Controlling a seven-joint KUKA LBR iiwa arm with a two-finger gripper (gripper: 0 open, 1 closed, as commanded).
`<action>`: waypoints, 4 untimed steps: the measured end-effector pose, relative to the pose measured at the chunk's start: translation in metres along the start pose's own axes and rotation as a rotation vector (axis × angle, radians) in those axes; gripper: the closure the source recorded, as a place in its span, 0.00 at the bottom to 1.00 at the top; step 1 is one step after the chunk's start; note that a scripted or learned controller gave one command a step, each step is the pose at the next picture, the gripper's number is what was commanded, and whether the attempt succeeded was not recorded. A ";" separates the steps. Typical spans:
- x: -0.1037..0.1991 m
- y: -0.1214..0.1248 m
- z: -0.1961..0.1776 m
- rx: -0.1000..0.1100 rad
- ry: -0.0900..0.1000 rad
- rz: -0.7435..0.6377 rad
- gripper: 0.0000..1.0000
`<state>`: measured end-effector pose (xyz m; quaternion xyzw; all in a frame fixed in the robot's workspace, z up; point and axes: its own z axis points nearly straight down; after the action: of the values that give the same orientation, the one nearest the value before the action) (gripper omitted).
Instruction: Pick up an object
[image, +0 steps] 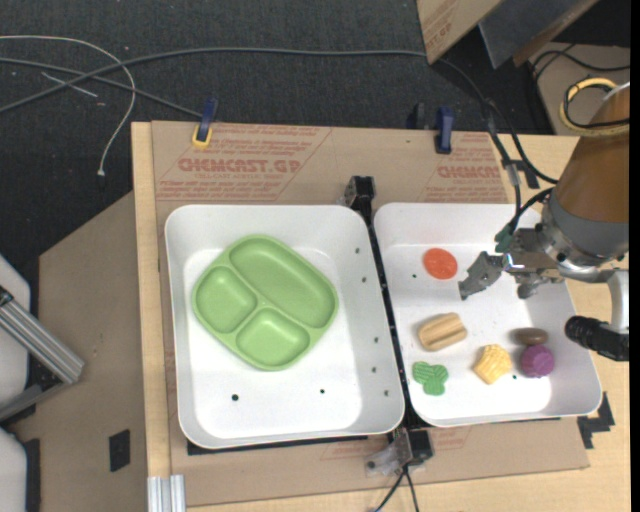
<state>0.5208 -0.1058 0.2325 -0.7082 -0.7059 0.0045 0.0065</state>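
Observation:
Several toy foods lie in the right bin (400, 300): an orange-red disc (440, 264), a tan hot-dog bun (441, 331), a green broccoli piece (431, 376), a yellow corn piece (491, 363), a purple ball (536, 361) and a brown lump (529, 337). My gripper (502, 282) hangs over the upper middle of that bin, just right of the orange-red disc and above the bun. It is open, its two fingers spread apart with nothing between them.
The left bin (190, 400) holds a green three-compartment plate (265, 300). A black clamp (360, 190) sits at the top of the seam between the bins. The arm's grey body and orange band (600, 170) cover the right bin's far right corner.

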 end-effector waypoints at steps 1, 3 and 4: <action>0.000 0.002 -0.007 -0.014 -0.001 -0.003 0.00; -0.005 0.004 0.102 -0.009 -0.001 -0.002 0.00; -0.006 0.007 0.145 -0.020 -0.002 0.000 0.00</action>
<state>0.5255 -0.1116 0.0872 -0.7082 -0.7060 -0.0018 -0.0015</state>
